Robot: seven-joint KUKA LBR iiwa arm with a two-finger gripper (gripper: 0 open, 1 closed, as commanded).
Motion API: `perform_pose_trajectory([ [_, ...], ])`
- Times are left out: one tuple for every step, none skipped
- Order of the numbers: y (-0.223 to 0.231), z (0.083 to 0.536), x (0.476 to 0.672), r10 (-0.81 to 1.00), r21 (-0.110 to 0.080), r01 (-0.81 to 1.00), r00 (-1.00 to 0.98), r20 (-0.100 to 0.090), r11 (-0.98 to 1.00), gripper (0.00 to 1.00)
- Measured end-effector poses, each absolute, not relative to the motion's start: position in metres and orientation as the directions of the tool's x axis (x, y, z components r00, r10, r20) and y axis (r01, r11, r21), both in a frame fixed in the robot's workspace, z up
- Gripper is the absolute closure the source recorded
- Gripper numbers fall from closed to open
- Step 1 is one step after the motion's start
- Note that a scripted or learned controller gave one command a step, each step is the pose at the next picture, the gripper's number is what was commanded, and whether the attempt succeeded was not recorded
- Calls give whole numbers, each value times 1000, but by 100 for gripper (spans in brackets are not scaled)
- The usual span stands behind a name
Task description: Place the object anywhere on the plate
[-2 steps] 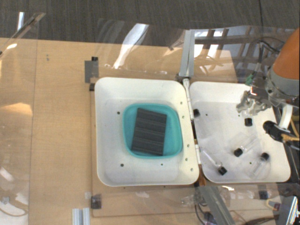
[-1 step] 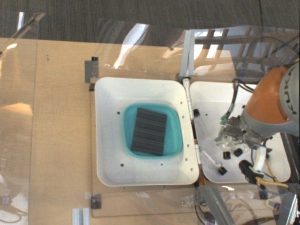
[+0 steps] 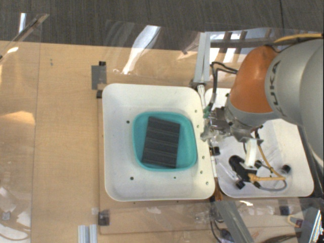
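Note:
A teal plate (image 3: 190, 148) lies in the middle of the left white bin (image 3: 119, 181). A dark grey ribbed rectangular block (image 3: 161, 142) rests flat on the plate, a little tilted, with its long side running front to back. My gripper (image 3: 214, 131) hangs under the grey and orange wrist, over the left edge of the right bin (image 3: 298, 184), close to the wall between the two bins. It stands apart from the block and to the right of the plate. The wrist hides most of it.
The arm's large orange and grey body (image 3: 263, 85) covers the back half of the right bin. A metal post (image 3: 201, 59) stands behind the bins. A small dark clamp (image 3: 98, 75) sits at the left bin's back left corner. Bare wood lies to the left.

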State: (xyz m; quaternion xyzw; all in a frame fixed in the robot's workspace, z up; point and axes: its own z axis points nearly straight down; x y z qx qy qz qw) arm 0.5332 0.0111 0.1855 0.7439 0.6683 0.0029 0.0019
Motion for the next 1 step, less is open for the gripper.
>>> perform_pose_trajectory([
  [11, 186, 533, 994, 7, 994, 107, 2, -107, 0],
])
